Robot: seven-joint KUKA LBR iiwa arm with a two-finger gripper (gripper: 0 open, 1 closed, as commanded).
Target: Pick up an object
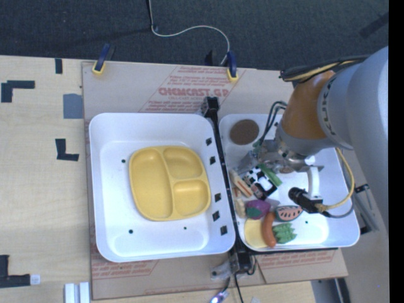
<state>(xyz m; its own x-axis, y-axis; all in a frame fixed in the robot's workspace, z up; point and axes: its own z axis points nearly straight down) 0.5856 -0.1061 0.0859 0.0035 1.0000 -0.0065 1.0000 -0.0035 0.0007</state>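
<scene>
Camera view: left bin (101, 169) holds yellow tray (169, 182); right bin (338, 232) toys; pincer (264, 180) state unclear.

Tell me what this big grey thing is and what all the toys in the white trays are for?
The big grey thing is a robot arm with an orange band. It reaches in from the right, and a computer program moves it. The picture comes from one camera fixed above the bench, looking down at a slant.

On the bench sit two shallow white bins. The left bin holds a yellow plate with three sections. The right bin holds toy food: a brown cookie, a watermelon slice, a purple piece, a sausage and something green.

The robot's job is to pick one thing up. Its gripper is low over the pile of toys, but I can't tell from here whether it has grabbed anything.
</scene>
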